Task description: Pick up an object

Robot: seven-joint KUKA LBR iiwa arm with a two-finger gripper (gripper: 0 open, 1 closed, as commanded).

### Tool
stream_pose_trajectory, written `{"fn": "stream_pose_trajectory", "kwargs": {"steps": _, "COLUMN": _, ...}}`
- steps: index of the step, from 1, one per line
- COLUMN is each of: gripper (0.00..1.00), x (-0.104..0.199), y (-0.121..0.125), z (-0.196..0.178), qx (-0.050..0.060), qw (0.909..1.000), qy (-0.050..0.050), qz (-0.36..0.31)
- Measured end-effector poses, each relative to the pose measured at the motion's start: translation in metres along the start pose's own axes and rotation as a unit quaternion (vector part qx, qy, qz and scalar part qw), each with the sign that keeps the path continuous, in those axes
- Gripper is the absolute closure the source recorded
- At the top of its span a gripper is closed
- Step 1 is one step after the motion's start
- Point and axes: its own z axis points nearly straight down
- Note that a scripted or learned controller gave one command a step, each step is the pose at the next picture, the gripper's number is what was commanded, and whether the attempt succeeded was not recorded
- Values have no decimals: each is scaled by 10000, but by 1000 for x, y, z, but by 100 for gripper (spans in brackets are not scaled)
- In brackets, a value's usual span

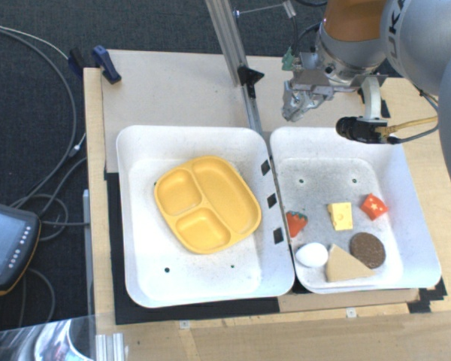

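White right bin (406, 201) holds 6 food pieces, left bin (135, 201) 1 yellow tray (206, 204); fingers' (297, 104) state unclear.

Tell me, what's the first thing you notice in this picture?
The big yellow divided plate jumps out, lying in the left bin. Next come the small toy foods clustered in the right bin: a strawberry, a cheese cube, a white egg and a brown cookie. The gripper hangs above the bins' far edge.
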Motion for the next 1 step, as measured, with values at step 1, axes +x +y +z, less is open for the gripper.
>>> {"fn": "stream_pose_trajectory", "kwargs": {"steps": 1, "gripper": 100, "x": 52, "y": 10, "z": 23, "qx": 29, "qw": 10000, "qy": 5, "qz": 0}}
